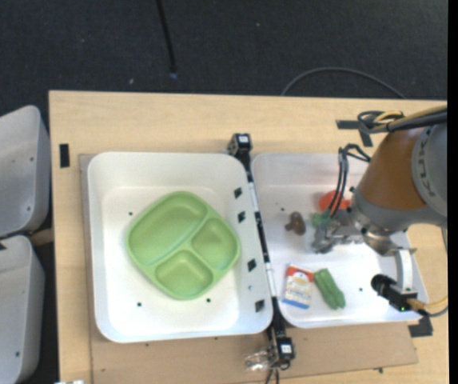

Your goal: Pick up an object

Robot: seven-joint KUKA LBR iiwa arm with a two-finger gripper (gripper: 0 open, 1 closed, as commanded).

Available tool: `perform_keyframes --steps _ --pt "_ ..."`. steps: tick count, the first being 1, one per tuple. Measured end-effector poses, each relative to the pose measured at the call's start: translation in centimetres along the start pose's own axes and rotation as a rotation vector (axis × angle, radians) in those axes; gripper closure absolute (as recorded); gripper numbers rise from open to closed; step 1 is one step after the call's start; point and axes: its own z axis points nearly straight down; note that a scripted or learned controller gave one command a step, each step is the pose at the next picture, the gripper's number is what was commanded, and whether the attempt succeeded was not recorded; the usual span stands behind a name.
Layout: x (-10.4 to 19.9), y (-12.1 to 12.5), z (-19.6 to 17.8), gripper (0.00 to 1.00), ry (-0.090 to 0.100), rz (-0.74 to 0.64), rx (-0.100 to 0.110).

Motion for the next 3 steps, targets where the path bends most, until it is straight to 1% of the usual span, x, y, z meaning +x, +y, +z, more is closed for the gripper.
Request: perform_keyframes --steps 1,2,3 --pt "-1.1 -0.1 -5.8 1.00 -0.001 -0.002 -0.003" --pt "-0.5 -0.3 -11.9 1.00 -0.001 -0.012 -0.005" --pt "-0.6 -0.2 -14.1 1.00 -0.001 -0.013 -0.002"
